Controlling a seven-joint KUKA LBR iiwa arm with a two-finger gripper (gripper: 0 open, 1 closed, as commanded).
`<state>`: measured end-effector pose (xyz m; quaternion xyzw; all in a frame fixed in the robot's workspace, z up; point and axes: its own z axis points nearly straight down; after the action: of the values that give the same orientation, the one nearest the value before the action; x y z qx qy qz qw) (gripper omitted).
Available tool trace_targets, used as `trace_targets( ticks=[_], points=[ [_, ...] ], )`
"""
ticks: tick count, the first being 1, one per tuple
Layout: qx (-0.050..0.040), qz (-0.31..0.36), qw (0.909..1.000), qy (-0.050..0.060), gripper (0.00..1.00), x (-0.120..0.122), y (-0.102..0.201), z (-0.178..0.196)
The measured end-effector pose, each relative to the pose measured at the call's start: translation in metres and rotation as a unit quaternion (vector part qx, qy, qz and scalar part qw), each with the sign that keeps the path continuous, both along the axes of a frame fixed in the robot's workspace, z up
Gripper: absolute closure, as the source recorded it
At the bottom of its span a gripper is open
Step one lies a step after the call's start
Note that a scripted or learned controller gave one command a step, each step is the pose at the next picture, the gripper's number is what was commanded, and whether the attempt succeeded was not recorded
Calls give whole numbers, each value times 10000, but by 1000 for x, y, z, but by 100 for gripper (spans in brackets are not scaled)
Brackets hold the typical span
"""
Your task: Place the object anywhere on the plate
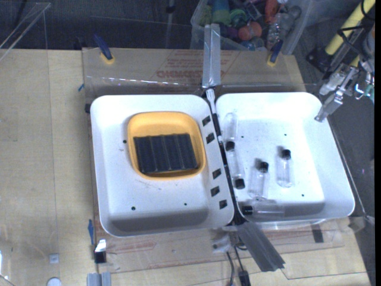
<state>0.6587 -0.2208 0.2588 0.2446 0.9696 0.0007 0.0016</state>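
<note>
Where the bench edge comes nearest the camera, a grey metal bracket point(260, 246) juts out beneath the seam between the two bins. Just above it, a clear vial point(260, 207) lies on its side against the near wall of the right bin point(333, 189). Further in, two clear vials with black caps lie side by side, one point(260, 174) near the middle of the floor and another point(284, 167) just to its right, with more vials point(231, 133) lined along the divider. In the left bin point(107, 159) sits the yellow plate point(164, 122), bearing a dark ribbed tray point(165, 153). Beyond the bins, a clear sheet point(178, 73) carries red lettering too faint to read. At the far right corner the gripper point(331, 103) hangs over the right bin's rim, nothing between its tips; how wide it stands cannot be told. Behind is a clear tub of coloured toys point(250, 11).
</note>
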Motion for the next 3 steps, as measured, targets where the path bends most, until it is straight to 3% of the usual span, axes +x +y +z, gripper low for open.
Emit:
trace_targets(
  ticks=[1, 2, 3],
  points=[
    [-10, 761, 9971, -22, 0, 2, 0, 4],
    [-7, 1887, 9820, -13, 0, 1, 0, 1],
    [-23, 2879, 9577, -35, 0, 7, 0, 11]
  ],
)
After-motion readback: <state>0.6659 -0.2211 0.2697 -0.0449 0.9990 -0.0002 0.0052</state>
